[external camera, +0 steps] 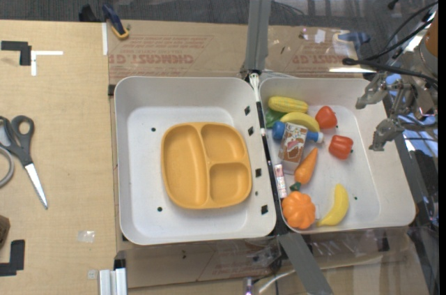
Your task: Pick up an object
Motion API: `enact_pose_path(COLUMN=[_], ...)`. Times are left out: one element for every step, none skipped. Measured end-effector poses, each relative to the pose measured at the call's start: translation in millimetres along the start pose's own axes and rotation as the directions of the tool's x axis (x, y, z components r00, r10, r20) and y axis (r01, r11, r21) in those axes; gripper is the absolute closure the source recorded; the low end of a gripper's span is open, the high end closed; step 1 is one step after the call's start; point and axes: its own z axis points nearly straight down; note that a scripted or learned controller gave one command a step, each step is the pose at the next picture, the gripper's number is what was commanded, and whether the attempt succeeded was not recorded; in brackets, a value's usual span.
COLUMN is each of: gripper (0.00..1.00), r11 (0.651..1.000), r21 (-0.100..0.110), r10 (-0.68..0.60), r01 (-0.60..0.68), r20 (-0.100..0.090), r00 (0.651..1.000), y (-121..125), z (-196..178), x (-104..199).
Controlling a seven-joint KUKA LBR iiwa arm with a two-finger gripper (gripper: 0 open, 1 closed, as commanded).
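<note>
The pincer (384, 110) hangs at the right edge of the frame, its two metal fingers (382, 135) spread apart, gripping nothing.

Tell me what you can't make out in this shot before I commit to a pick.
- Gripper, camera view: fingers lost in cables and glare at the right bin's edge.
- Green item: mostly hidden under the yellow corn and banana.
- Small carton: label print too small to read.
- Scissors: handles cut off by the left edge.
</note>
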Motion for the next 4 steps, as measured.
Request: enact_pose_path(gripper=[0.0, 0.0, 1.0, 1.0], r11=[0.997, 1.0, 1.0, 0.999], r21=[0.0, -0.001, 0.001, 0.0], r10=[-0.077, 0.012, 0.01, 0.045], r01=[0.077, -0.012, -0.01, -0.045], r20=[-0.001, 0.001, 0.006, 0.002], r00=[0.997, 1.0, 1.0, 0.999], y=[6.6, 56.0, 56.2, 85.4], z=[138.2, 183.9, 173.3, 14.3], x=[-26.3, 3.0, 1.0, 17.1])
